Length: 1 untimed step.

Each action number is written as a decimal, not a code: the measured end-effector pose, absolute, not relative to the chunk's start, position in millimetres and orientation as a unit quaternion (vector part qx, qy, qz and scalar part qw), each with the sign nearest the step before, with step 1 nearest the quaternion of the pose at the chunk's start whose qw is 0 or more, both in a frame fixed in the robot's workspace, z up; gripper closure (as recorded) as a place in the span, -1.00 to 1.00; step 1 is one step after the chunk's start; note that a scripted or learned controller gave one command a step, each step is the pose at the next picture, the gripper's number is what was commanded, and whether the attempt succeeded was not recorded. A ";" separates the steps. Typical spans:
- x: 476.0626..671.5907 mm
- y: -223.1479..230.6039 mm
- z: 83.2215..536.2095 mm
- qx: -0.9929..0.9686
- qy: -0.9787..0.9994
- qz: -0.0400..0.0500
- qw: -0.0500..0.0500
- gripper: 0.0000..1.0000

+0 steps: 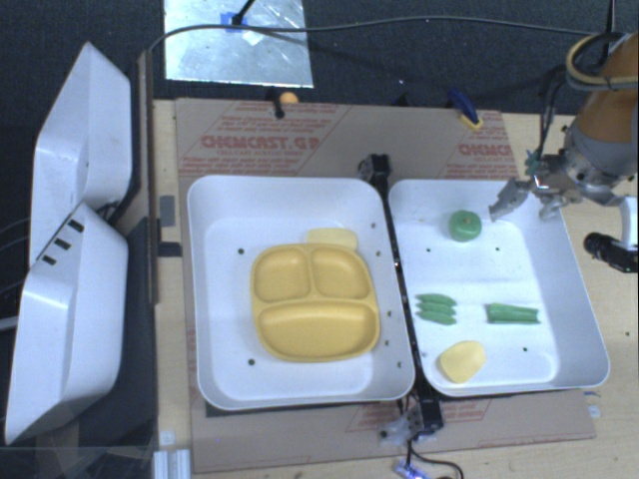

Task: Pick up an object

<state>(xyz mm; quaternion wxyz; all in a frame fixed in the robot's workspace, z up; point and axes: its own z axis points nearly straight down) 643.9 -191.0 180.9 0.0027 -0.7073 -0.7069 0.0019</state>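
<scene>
My hand [529, 196] hovers over the far right corner of the right bin [574, 297], its fingers spread apart with nothing between them. Just beside it, toward the bin's middle, sits the nearest thing to take: a small round green piece [464, 226], touching nothing else. It looks like a light, stiff plastic toy vegetable, smooth and probably slippery, so I judge it could roll or squirt out of a shallow pinch. I would close across its widest part, low and centred. Nearer the front lie two green pods [436, 308] [513, 313] and a yellow piece [462, 360], well apart from it.
</scene>
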 end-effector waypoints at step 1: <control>645.8 -190.7 185.3 -0.707 -0.707 0.000 -0.001 -1.00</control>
